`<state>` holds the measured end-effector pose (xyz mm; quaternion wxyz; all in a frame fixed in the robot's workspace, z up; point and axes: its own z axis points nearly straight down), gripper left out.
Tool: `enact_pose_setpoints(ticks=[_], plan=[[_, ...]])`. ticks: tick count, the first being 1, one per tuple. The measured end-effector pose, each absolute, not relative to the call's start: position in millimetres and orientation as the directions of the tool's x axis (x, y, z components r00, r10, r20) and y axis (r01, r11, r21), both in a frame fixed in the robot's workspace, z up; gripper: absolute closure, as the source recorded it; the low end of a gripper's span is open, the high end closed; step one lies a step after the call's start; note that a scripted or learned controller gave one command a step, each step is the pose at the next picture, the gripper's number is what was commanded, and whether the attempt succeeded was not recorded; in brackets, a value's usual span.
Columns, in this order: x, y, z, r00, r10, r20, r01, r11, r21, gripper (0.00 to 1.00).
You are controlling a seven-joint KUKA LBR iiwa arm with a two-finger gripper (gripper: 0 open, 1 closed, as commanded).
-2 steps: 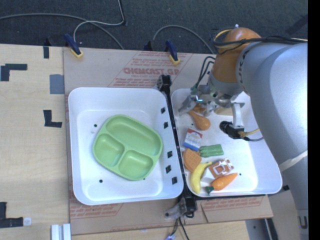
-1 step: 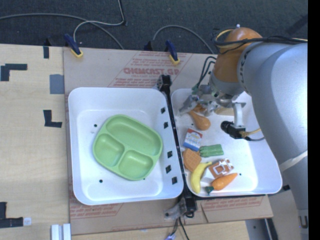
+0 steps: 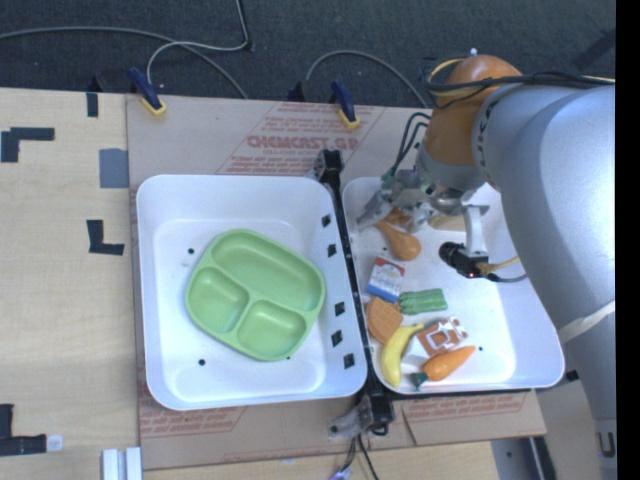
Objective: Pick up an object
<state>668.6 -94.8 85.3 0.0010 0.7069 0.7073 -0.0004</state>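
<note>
The gripper (image 3: 400, 200) was positioned just above the tan drumstick-shaped toy (image 3: 400, 238) (grip state could not be told), which lay diagonally beneath it.

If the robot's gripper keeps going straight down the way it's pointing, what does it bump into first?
Probably the tan pear-shaped toy lying right under the gripper in the right bin. Depth is hard to judge from above, so it may already be touching.

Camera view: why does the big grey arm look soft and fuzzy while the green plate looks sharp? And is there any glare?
In the camera view, the arm rises close to the lens, so it blurs; the green plate lies at bench depth, crisp. Lighting is even, shadows faint; only the white bins' rims look washed out.
</note>
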Motion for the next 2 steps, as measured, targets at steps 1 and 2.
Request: enact_pose_setpoints(ticks=[1,2], plan=[[668.7,-95.4,85.3,-0.001,1.0,-0.001,1.0,0.001,0.001,0.0],[668.8,-97.9,85.4,-0.001,1.0,-0.001,1.0,0.001,0.001,0.0]])
